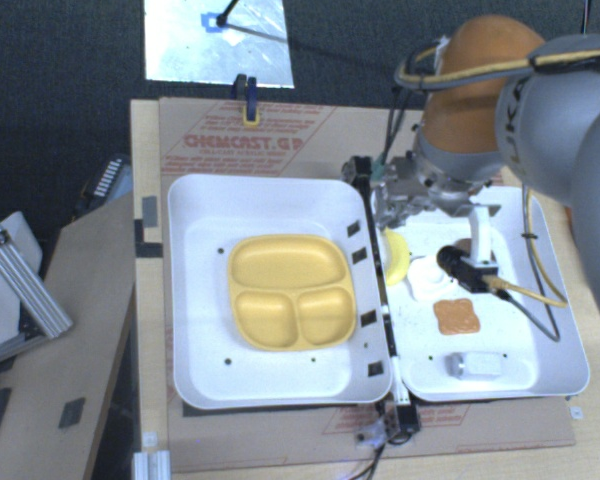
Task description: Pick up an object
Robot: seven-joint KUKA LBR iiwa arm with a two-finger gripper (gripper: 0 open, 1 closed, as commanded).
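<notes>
The grey arm [540, 118] reaches over the right bin [555, 353], its gripper [395, 213] low at that bin's upper left corner; whether it is apart or together cannot be told. Left bin [195, 348] holds a yellow divided tray [290, 290]. Just below the gripper lies a yellow piece [397, 256], beside it a white piece [427, 278], farther down a toast-like slice [457, 316] and a grey block [477, 365].
</notes>
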